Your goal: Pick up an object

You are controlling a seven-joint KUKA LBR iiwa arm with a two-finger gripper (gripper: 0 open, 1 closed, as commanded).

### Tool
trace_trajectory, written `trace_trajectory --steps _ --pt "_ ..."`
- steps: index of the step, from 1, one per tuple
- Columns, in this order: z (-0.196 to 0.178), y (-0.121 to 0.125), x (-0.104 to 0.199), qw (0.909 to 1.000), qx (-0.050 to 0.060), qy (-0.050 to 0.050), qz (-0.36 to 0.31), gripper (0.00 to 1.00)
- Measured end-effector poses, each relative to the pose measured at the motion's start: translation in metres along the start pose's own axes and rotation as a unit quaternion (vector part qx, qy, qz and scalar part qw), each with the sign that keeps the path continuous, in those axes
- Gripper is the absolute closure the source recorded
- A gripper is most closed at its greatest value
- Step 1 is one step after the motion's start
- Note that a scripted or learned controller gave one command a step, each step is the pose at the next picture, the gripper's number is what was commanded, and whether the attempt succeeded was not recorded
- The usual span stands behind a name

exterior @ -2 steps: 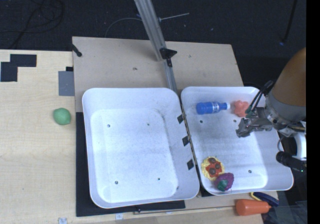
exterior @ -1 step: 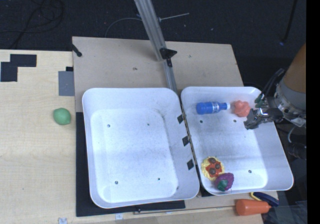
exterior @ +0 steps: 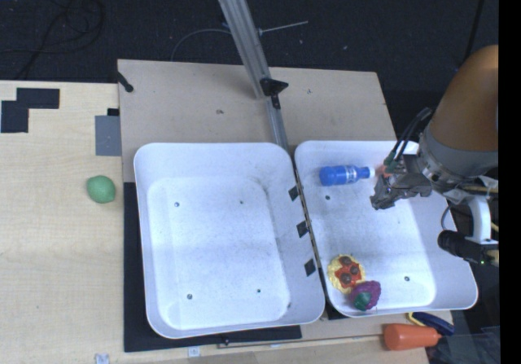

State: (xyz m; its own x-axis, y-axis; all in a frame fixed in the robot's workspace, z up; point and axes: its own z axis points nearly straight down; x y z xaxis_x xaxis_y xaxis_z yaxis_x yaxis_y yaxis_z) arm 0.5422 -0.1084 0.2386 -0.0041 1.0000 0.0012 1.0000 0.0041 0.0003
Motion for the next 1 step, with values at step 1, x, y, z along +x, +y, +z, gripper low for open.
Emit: trace_trajectory --steps 1 --pt "-0.0082 0.0099 0.0523 1.0 0.0 0.0 0.0 1.0"
